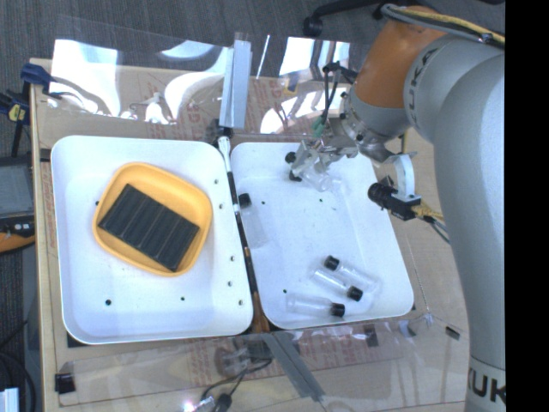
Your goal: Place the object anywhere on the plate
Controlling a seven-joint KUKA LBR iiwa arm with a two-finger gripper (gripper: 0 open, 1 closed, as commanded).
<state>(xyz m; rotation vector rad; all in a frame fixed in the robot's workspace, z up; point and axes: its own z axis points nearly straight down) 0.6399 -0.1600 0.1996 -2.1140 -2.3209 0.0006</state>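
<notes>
While tool (310,163) hovers near right bin's (283,230) far edge — grip unreadable — vials (341,275) near front, plate (153,218) apart.

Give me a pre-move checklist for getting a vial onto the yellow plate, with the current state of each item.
1. Vials available in the right bin: ok, three clear vials with black caps lie near its front.
2. Plate sits in the left bin: ok.
3. Landing spot: not ok if bare plate is needed; a dark ribbed pad covers most of it.
4. Gripper positioned over a vial: not ok; it sits at the bin's far side, away from the three.
5. Vial already grasped: cannot tell; something clear shows at the gripper tips.
</notes>
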